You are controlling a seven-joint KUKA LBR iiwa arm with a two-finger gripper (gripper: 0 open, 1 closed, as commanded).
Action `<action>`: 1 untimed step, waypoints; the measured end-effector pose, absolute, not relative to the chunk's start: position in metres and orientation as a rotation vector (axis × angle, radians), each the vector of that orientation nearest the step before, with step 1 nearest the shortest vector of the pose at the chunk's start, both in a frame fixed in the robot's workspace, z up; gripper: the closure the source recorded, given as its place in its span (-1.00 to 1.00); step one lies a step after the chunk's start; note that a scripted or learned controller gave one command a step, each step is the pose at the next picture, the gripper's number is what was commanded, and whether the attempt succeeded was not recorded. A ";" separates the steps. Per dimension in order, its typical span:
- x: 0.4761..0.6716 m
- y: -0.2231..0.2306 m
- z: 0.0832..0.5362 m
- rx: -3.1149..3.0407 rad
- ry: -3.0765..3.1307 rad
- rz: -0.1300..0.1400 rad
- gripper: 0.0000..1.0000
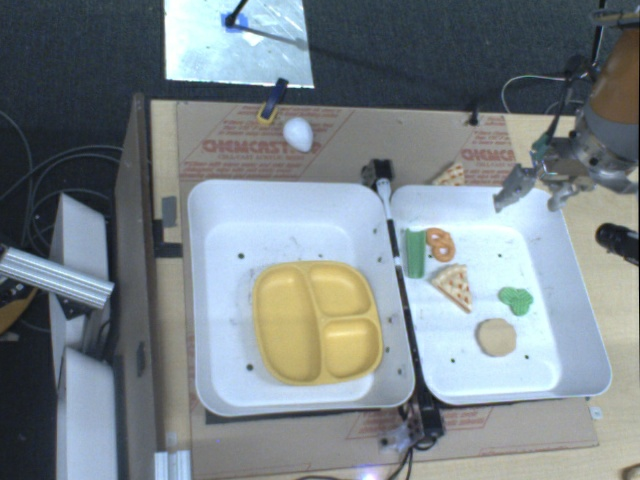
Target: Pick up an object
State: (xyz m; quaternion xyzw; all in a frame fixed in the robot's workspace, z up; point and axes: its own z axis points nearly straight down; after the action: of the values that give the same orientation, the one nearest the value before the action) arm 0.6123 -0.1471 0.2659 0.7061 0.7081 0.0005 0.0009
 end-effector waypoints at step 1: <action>0.606 -0.093 0.186 2.216 2.234 -0.002 -1.00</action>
State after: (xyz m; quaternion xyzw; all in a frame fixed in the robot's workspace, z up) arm 0.6065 -0.0932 0.1859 0.7042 0.7100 -0.0005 -0.0023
